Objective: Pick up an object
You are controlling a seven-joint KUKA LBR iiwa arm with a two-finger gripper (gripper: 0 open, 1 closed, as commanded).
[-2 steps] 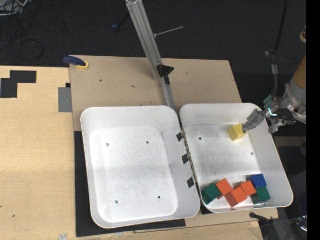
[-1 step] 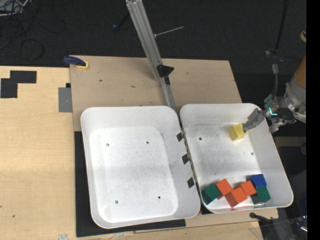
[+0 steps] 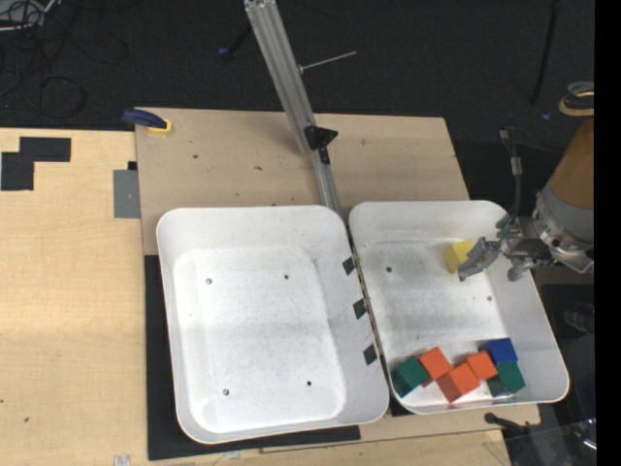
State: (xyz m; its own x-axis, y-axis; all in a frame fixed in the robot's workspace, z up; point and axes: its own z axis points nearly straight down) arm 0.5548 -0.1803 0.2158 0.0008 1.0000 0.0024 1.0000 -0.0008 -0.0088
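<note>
The gripper (image 3: 495,258), its jaws spread open and holding nothing, is hovering just right of the yellow block (image 3: 459,253), which is sitting toward the right bin's (image 3: 427,216) far side.

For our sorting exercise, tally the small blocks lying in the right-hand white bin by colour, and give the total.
Yellow block: 1
Orange blocks: 3
Green blocks: 2
Blue block: 1
Total: 7
</note>
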